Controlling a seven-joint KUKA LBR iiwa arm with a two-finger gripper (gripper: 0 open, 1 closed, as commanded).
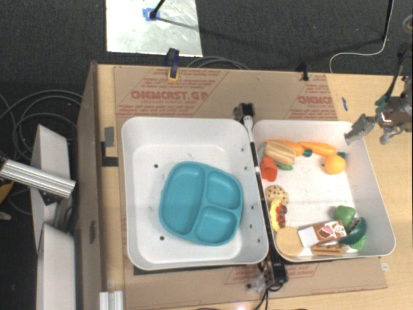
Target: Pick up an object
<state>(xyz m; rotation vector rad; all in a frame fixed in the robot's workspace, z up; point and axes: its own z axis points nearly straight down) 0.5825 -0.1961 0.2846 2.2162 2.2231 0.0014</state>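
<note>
Across the left white bin point(139, 141), a blue three-compartment plastic tray point(200, 202) lay near its centre. Toy food filled the right white bin point(371, 192): a long orange carrot point(303, 147) along its far edge, a small orange fruit point(334, 165) just beneath, green peppers point(348, 221) by its near right corner. Over that bin's far right corner hung the grey gripper point(377, 126), fingers spread, gripping nothing.
</note>
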